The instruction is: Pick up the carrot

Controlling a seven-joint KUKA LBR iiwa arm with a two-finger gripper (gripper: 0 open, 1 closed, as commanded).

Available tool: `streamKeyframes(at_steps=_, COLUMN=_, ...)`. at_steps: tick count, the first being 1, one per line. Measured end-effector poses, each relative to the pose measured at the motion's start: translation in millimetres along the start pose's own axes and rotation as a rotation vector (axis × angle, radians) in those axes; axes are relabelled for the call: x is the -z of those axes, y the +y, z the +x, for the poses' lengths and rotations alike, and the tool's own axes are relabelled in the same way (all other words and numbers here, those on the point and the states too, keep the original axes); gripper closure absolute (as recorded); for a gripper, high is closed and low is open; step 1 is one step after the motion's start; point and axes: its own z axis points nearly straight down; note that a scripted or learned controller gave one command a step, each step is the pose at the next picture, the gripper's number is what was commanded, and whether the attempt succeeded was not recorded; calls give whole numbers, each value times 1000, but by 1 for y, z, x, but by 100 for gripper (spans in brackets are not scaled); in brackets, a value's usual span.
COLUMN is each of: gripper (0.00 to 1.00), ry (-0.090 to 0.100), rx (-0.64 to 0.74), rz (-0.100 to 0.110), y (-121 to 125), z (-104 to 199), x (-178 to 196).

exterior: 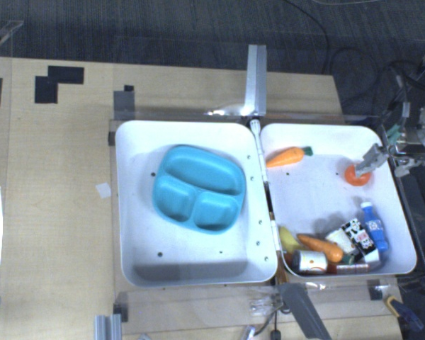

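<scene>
The orange plastic carrot with a green top [286,156] lies untouched near the right white bin's [319,211] back-left corner, while the gripper [372,161], its grip state impossible to tell, hovers by the right edge

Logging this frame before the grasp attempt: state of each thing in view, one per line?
Carrot: lying flat in the right bin, upper left, apart from the gripper, not held.
Gripper: low over the right bin's upper right, at a small orange-red piece; grip cannot be told.
Blue tray: lying in the left bin, compartments up.
Pile: small items heaped in the right bin's lower corner.
</scene>
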Motion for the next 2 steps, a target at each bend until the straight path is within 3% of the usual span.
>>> streamKeyframes(at_steps=1, gripper=0, ry=1, rx=-108, rz=0, y=70, z=46, x=-45)
streamKeyframes(at_steps=2, gripper=0, ry=1, rx=-58, rz=-1, y=132, z=86, x=-139)
